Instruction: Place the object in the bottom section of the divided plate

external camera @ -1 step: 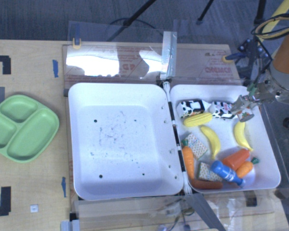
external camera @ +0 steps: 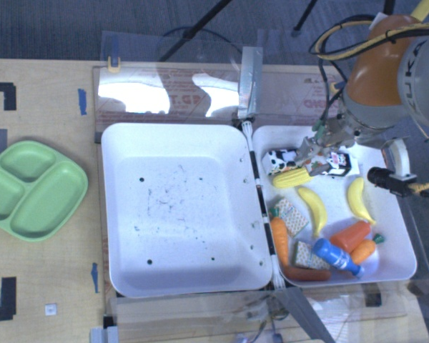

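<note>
1. The arm (external camera: 386, 63) reaches in from the right, its orange band above the back of the right bin (external camera: 407, 259); the gripper (external camera: 316, 159) hangs low over that bin's back left part.
2. The gripper sits right at the corn (external camera: 292, 177) and the cow (external camera: 279, 161); whether anything lies between the fingers, or how wide they stand, I cannot tell, as the wrist and cables blur that spot.
3. The corn is a yellow cob lying across the bin just below the gripper; the black-and-white cow stands behind it, touching or nearly so; a second black-and-white toy (external camera: 337, 163) lies to the right of the gripper.
4. Further forward lie two bananas (external camera: 313, 207), one mid-bin and one (external camera: 358, 199) near the right wall; a carrot (external camera: 279, 240) runs along the left wall; a blue bottle (external camera: 336, 254) rests near the front beside an orange-red piece (external camera: 354, 234).
5. The left bin (external camera: 179, 141) stands beside the right one, their walls touching.
6. The plate (external camera: 34, 190), green and divided in three, lies on the bench well apart to the left; its long bottom section faces the front right.
</note>
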You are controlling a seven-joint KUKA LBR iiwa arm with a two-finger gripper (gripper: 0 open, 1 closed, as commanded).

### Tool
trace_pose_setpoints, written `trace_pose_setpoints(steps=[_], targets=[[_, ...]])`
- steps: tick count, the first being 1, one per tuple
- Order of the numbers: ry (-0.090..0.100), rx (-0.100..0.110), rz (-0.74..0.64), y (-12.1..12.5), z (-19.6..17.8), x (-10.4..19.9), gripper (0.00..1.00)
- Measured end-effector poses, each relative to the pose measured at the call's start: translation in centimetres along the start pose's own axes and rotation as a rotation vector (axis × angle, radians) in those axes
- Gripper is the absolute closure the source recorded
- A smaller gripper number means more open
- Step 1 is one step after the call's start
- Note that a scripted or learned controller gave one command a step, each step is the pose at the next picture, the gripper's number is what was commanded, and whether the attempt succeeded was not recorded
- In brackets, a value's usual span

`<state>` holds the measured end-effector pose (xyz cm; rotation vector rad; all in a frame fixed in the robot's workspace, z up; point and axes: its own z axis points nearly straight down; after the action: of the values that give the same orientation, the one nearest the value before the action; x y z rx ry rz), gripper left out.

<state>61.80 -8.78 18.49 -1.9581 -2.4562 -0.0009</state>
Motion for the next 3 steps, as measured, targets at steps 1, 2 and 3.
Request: trace_pose_setpoints(steps=[1,2,3], targets=[[0.0,0.001,0.024,-4.1,-2.0,7.5,1.0],[-0.002,-0.003,0.181,0.1,-5.3,4.2,1.0],[-0.001,-0.002,0.174,2.0,-9.5,14.2,1.0]])
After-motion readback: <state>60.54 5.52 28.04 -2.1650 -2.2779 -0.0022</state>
